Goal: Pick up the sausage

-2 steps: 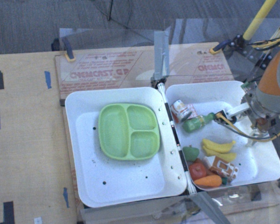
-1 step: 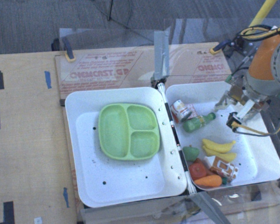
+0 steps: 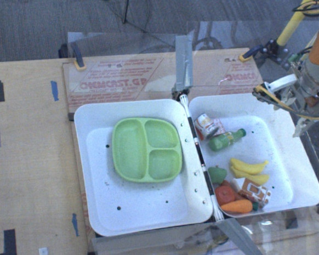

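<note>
The right bin [image 3: 294, 157] holds a heap of toy food. A red-and-white can [image 3: 208, 126] lies at its back left, with a green bottle [image 3: 225, 140] on its side just in front. Yellow bananas [image 3: 248, 170] lie mid-bin. At the front left are a green vegetable [image 3: 217, 174], a red tomato [image 3: 226, 194], an orange carrot [image 3: 237, 206] and an orange-and-white box [image 3: 256, 191]. I cannot pick out which piece is the sausage. My gripper [image 3: 301, 123] hangs over the bin's right rim, well right of all the food and above it.
The left bin [image 3: 91, 173] holds a light green divided plate [image 3: 147, 149]. A metal divider [image 3: 183, 62] stands behind the seam between the bins. Yellow tubing and cables [image 3: 280, 95] trail around the wrist at the right.
</note>
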You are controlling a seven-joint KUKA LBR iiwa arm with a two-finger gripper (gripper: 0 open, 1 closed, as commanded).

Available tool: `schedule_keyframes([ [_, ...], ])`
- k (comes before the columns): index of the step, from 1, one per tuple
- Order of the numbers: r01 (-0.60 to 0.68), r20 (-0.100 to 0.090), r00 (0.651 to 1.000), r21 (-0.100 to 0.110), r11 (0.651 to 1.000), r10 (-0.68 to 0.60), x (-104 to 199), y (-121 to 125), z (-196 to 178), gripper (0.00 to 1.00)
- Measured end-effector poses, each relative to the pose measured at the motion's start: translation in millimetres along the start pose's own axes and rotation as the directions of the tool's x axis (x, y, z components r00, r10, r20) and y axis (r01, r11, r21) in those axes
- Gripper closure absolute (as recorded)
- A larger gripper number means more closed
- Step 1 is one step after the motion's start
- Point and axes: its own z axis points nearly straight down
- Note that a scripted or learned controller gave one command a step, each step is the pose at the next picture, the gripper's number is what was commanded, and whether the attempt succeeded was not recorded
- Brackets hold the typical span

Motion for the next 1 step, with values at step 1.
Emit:
schedule_keyframes([
  [1, -0.046, -0.006, 0.999, 0.0, 0.999, 0.046, -38.3, -75.0, 110.2, 0.0],
])
